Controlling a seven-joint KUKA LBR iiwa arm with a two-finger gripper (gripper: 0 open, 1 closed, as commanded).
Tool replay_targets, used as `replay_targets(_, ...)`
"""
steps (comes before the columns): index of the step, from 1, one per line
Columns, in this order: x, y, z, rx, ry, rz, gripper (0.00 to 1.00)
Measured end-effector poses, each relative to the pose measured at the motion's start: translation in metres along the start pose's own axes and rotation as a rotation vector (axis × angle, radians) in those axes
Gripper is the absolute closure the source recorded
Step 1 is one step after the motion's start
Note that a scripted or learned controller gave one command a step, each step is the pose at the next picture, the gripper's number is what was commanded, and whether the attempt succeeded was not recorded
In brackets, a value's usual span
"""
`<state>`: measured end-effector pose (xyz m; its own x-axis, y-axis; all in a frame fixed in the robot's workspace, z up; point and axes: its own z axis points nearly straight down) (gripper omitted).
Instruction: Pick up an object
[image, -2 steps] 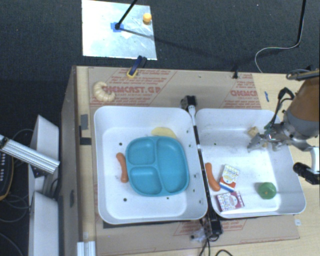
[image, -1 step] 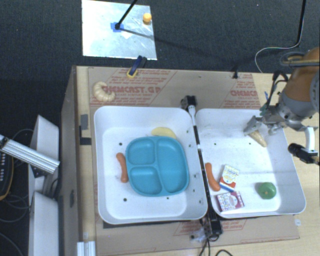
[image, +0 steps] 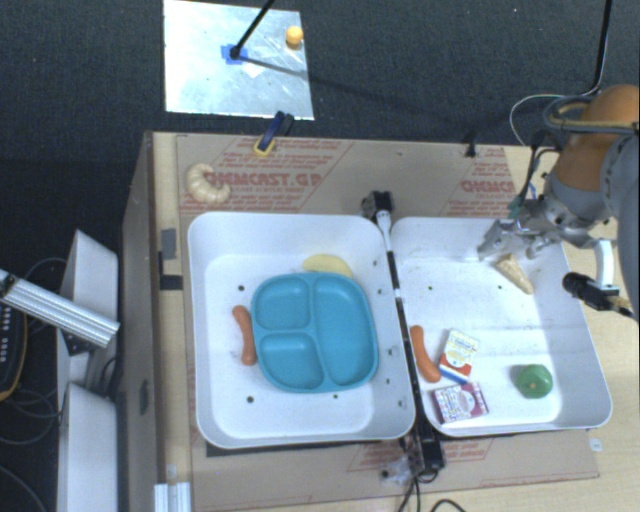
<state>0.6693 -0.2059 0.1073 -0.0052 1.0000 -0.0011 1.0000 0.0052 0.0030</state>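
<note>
My gripper (image: 512, 246) hangs over the far right part of the right bin (image: 590, 400), its fingers spread open. A tan wedge-shaped piece (image: 517, 272) lies on the bin floor just in front of the fingertips, not between them. Nearer the front of this bin lie an orange sausage (image: 424, 353), a small yellow and white box (image: 460, 350), a pink box (image: 460, 402) and a green round thing (image: 532, 380). The left bin (image: 215, 300) holds a blue divided plate (image: 313, 332), another orange sausage (image: 244, 335) and a pale yellow piece (image: 327, 264).
On the cardboard behind the bins sit a beige curled thing (image: 208, 180) and a yellow and blue tool (image: 270, 132). A shiny sheet (image: 238, 60) lies farther back. The ridge between the bins (image: 395, 300) runs front to back.
</note>
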Motion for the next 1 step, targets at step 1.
replay_targets(1, 0.0005, 0.0002, -0.0177, -0.001, -0.001, 0.001, 0.00)
